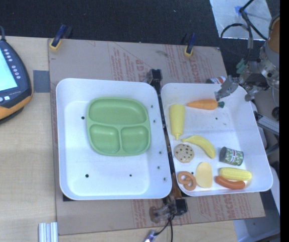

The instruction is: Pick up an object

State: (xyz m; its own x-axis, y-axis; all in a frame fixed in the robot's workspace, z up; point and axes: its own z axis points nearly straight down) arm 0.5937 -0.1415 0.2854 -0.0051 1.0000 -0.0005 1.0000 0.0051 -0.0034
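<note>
arm: comes in from the right edge, wrist up by the far right corner of the right bin [263, 150], bent down and leftward so the tool hangs over the bin's far rim
jaws: the gripper [224, 96] sits just beside the carrot's right tip; honestly can't tell if they're spread or pressed together, nothing visibly pinched
carrot [202, 104]: lying flat near the far edge of the right bin
other stuff in right bin: yellow bottle [176, 119], banana [201, 145], cookie [184, 153], can [231, 156], pretzel [187, 180]
left bin [74, 135]: green divided plate [118, 126] in its far half
bench: tablet [1, 82] at the left edge
</note>
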